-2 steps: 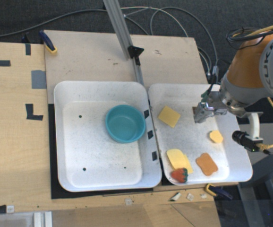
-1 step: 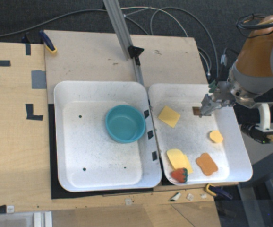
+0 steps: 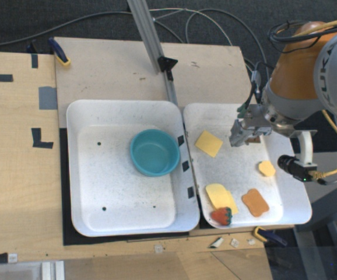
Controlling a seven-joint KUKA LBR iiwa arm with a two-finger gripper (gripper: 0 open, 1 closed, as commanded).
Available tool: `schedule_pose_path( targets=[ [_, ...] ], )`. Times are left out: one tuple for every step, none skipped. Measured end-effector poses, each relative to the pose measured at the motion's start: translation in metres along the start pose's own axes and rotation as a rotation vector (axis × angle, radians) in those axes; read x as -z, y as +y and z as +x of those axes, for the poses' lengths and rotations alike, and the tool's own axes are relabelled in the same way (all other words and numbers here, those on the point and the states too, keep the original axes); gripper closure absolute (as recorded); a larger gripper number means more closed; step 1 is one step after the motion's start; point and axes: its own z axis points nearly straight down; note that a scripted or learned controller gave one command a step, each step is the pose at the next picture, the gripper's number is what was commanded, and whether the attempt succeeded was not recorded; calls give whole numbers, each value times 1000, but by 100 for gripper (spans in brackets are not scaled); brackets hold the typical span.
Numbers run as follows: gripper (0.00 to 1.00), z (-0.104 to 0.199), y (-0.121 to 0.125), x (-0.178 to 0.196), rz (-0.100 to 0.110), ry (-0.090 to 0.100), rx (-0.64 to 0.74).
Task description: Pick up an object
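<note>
My gripper (image 3: 242, 135) hangs over the upper part of the right bin (image 3: 285, 214), just right of a flat yellow square piece (image 3: 209, 143). A small yellow lump (image 3: 266, 168) lies below and right of the gripper. Near the bin's front lie a pale yellow block (image 3: 220, 196), an orange oval piece (image 3: 255, 202) and a red strawberry-like item (image 3: 221, 216). A teal bowl (image 3: 154, 151) sits in the left bin (image 3: 98, 209). Nothing is seen between the fingers.
A grey metal pole (image 3: 151, 39) slants down from the top to the ridge between the bins. Cables (image 3: 215, 22) loop across the dark floor behind the bench. A black attachment (image 3: 294, 168) juts out from the arm over the right bin's right rim.
</note>
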Motion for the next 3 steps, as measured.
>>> schedule_pose_path(
  targets=[
    [100,53,12,-9,0,0,2],
    [100,110,11,-23,2,0,2],
    [100,156,13,-28,1,0,2]
  ],
)
